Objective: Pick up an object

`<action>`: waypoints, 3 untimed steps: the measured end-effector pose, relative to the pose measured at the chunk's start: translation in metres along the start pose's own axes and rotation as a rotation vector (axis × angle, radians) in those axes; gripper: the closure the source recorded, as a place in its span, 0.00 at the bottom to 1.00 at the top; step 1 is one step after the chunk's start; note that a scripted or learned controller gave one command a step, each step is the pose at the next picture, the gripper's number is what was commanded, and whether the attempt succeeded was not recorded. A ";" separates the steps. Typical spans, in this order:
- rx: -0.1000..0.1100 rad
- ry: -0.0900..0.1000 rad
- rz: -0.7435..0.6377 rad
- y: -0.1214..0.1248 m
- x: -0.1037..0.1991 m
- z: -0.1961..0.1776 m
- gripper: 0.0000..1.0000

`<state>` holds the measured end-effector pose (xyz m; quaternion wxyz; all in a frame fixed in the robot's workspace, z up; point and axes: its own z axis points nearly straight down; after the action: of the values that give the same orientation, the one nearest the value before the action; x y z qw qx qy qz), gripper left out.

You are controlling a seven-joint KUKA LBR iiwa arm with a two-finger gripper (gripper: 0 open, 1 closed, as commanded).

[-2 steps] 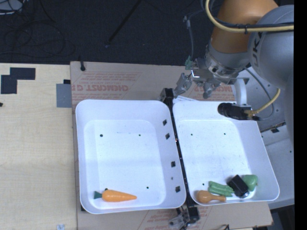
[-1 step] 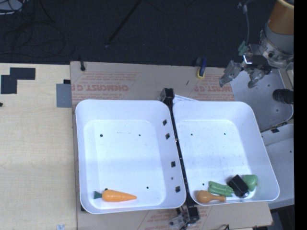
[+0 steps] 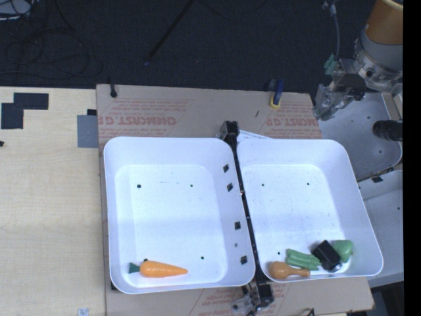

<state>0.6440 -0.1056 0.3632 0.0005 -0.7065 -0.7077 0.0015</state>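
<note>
Camera view, looking down at a slant on two shallow white bins side by side on a cardboard sheet (image 3: 197, 114) over the surface (image 3: 46, 196). Left bin (image 3: 115, 176): one orange carrot (image 3: 162, 269) with a green stub, lying flat near the front wall, pointed end toward the divider. Right bin (image 3: 355, 196): small cluster in the front right corner, namely a tan pear-shaped piece (image 3: 287, 270) at the front edge, a green bean-pod piece (image 3: 302, 259) just behind it, a black block (image 3: 326, 255) tilted and touching the pod, a rounded green piece (image 3: 344, 248) just beside the block on the far side. Black clips (image 3: 229, 131) along the seam between bins. Blue-and-yellow clamp (image 3: 276, 93) at the cardboard's back edge. Arm at upper right, orange band (image 3: 385, 15) above the wrist, hand (image 3: 327, 105) hanging outside the bins, beyond the right bin's back corner, well apart from every object. Fingers too small and dark to read, so cannot tell whether apart or together; nothing visible between them. Dark floor with cables behind the surface.
</note>
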 end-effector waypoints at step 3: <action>0.005 0.002 -0.002 -0.013 0.130 0.065 1.00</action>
<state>0.6308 0.0239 0.2984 0.0030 -0.7059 -0.7083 0.0023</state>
